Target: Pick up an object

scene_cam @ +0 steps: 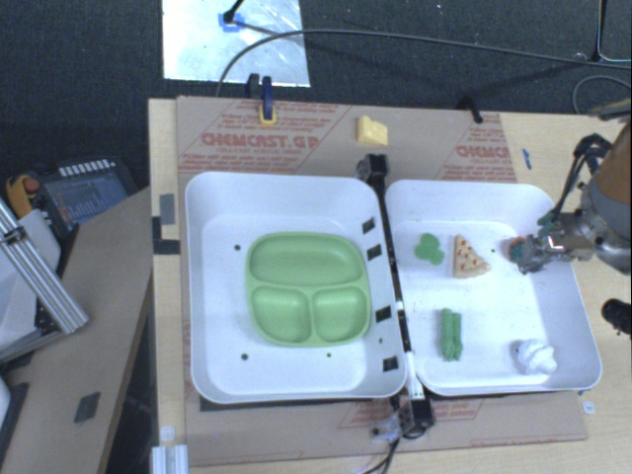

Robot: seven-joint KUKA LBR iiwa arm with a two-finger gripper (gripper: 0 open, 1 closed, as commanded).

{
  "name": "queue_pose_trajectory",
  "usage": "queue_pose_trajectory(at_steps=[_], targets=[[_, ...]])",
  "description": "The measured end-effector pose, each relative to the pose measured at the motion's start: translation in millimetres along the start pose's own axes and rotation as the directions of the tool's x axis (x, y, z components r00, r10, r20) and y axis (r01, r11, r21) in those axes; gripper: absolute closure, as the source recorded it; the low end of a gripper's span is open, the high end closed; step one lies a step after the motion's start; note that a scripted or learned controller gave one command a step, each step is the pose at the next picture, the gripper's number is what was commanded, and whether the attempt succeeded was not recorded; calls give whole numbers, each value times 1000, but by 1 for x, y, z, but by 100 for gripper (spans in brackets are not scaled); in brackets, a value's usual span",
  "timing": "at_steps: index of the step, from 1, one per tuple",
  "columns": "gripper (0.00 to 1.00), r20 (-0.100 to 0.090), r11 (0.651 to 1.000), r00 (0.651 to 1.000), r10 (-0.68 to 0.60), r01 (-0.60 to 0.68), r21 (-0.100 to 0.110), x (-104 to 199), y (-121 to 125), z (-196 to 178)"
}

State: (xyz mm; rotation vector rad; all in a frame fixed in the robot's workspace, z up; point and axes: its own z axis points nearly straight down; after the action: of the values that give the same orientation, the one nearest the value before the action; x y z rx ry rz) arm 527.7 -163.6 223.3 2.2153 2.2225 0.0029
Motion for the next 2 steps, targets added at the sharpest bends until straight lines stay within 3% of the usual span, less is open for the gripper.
queue_pose_trajectory(at_steps=[2], targets=[[100, -4, 1000, 1000, -7, 7, 2, 109, -4, 0]])
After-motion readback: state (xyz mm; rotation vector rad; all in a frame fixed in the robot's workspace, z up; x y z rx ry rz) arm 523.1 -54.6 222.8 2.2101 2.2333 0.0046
